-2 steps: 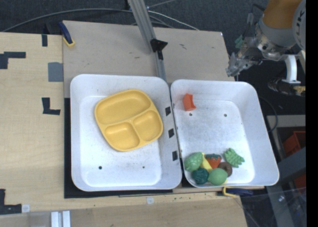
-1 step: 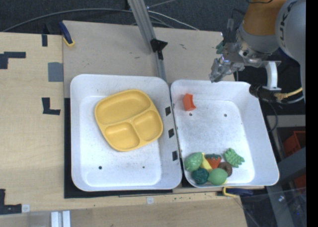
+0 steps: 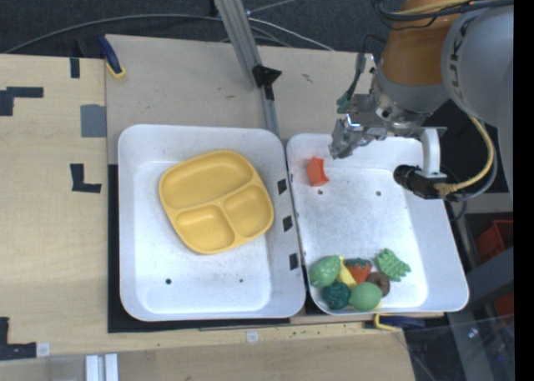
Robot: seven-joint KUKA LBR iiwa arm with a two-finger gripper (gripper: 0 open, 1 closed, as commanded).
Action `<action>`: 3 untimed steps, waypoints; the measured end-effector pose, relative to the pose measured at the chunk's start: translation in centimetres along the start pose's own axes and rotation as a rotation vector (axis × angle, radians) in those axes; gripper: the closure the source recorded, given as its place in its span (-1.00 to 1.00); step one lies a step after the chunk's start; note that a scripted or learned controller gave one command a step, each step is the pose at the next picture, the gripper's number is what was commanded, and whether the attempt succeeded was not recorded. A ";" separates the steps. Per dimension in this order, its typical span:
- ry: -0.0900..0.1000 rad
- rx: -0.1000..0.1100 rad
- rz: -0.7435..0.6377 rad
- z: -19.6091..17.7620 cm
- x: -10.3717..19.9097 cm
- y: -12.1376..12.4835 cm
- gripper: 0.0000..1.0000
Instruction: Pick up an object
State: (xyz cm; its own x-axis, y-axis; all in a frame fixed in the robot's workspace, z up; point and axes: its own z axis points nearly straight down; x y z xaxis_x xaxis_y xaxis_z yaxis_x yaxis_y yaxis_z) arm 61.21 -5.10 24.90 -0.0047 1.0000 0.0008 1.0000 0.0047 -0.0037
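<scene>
Over the far end of the right-hand shallow white bin [image 3: 434, 238], the two-finger jaws [image 3: 342, 147] of the grey arm with the orange band [image 3: 434, 29] are seen poised, tips pointed down. Whether the jaws are apart or together cannot be told from this angle, and nothing is seen between them. Just beside the jaws, slightly nearer the camera and toward the left bin, a small orange block [image 3: 317, 172] is found lying on the bin floor, apart from the tips. Well away from the jaws, at the near edge of the same bin, a cluster of small green, red and yellow toy foods [image 3: 359, 278] is seen huddled together. Across the divide, in the left-hand shallow white bin [image 3: 142, 229], a yellow divided plastic plate [image 3: 216, 201] is laid flat. Both bins are carried by the wooden bench [image 3: 175, 79].
</scene>
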 end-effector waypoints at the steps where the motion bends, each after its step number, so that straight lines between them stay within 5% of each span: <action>1: 0.000 0.001 0.000 1.4 4.1 -2.5 1.00; 3: 0.000 0.002 -0.001 2.4 13.9 -7.4 1.00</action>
